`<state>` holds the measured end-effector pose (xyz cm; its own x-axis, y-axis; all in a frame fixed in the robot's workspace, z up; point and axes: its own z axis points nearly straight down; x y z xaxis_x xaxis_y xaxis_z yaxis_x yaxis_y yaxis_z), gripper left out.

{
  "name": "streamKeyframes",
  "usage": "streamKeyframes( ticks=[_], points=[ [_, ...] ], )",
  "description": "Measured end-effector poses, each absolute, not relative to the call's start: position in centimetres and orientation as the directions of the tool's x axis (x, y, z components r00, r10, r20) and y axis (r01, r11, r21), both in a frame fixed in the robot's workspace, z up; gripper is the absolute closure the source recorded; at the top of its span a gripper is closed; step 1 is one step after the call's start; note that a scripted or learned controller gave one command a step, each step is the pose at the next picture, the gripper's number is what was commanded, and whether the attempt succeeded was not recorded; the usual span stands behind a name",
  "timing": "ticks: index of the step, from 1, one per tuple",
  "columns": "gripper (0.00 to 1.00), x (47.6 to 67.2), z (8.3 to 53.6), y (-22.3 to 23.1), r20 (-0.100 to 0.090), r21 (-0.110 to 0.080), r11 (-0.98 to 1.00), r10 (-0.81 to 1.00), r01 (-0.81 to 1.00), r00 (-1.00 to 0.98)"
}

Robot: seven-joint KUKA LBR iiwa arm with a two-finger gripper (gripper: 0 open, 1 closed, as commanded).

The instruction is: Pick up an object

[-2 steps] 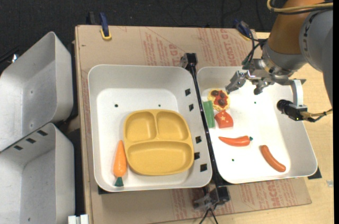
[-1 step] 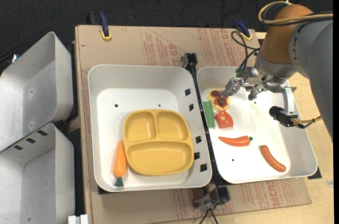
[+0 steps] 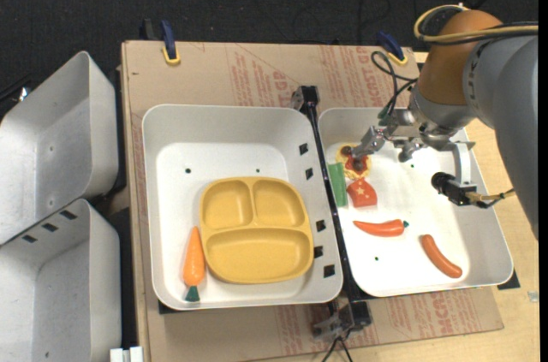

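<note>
The pincer (image 3: 370, 148) hangs low over the upper left part of the right bin (image 3: 488, 253), and whether its fingers are spread or closed on anything I cannot tell, since the dark parts blur together there.

From the left: the left bin (image 3: 163, 181) holds an orange carrot (image 3: 193, 259) with a green stem end, lying along the left side of a yellow divided tray (image 3: 255, 229), just beside it. Past the wall between the bins, in the right bin, a green strip (image 3: 337, 183) lies close against the left wall. Just right of it is a red strawberry-like piece (image 3: 363, 192), directly below the pincer and near it. At the pincer's tip sits a small yellow and red object (image 3: 349, 155), perhaps touching it. Lower, toward the bin's middle, lies a red chili pepper (image 3: 379, 227), and further right and lower an orange sausage (image 3: 440, 256), well apart from the pincer. The bins rest on a brown counter (image 3: 223, 69).
</note>
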<state>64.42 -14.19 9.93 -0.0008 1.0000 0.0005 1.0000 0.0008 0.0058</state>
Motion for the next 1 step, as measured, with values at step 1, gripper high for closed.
streamKeyframes(
  ticks=[1],
  points=[
    [1.00,64.71,11.30,-14.06,0.001,0.016,0.003,1.000,1.000,-0.003]
  ],
)
